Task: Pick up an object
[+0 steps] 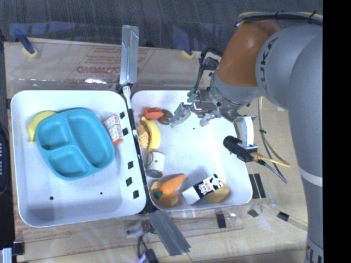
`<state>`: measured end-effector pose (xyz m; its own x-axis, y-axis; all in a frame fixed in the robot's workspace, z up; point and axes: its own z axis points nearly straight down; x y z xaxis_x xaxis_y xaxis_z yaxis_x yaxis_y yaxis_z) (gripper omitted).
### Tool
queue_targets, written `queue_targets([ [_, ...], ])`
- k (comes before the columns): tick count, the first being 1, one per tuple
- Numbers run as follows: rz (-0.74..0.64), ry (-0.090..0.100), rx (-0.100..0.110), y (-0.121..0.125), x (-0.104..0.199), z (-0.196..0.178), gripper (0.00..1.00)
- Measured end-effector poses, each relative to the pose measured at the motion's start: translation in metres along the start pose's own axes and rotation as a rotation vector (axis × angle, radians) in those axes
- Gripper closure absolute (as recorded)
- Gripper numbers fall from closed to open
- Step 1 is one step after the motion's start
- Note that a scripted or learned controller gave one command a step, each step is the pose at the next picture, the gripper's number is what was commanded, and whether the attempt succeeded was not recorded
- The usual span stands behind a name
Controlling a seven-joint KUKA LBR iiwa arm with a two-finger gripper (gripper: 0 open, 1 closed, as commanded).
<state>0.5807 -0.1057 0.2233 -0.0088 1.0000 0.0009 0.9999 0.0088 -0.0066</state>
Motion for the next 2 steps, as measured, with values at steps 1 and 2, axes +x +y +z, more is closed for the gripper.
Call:
queue_targets([
  [1, -0.313, -0.001, -0.005, 0.051, 0.013, 0.11, 0.0],
  [2, -0.18, 0.0, -0.001, 0.023, 0.004, 0.132, 0.0],
])
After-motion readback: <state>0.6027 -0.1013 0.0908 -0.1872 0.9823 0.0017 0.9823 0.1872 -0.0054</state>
